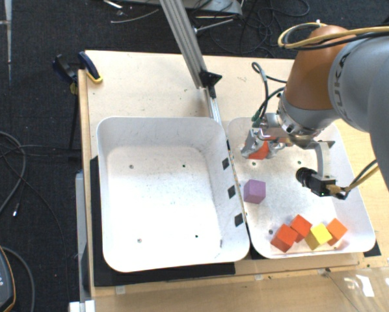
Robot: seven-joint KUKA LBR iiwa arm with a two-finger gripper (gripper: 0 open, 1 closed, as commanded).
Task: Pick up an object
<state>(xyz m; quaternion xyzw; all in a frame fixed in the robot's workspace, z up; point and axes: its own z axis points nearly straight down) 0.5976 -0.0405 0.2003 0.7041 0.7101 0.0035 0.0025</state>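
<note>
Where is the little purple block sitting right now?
The purple block lies in the right-hand bin, near its left wall, just below the gripper and above the cluster of orange and yellow blocks at the bin's near edge.

So there's a bunch of little blocks, all in the right-hand bin (350,194). A purple cube (254,191) sits alone near the bin's left wall, flat on the floor. Down at the near edge there's a tight cluster: a red block (285,237), an orange block (301,225) touching it, a yellow block (321,234) next, and another orange block (337,229) at the right end. One more red-orange block (260,150) is up by the pincer (258,147), right between its fingers.
</note>
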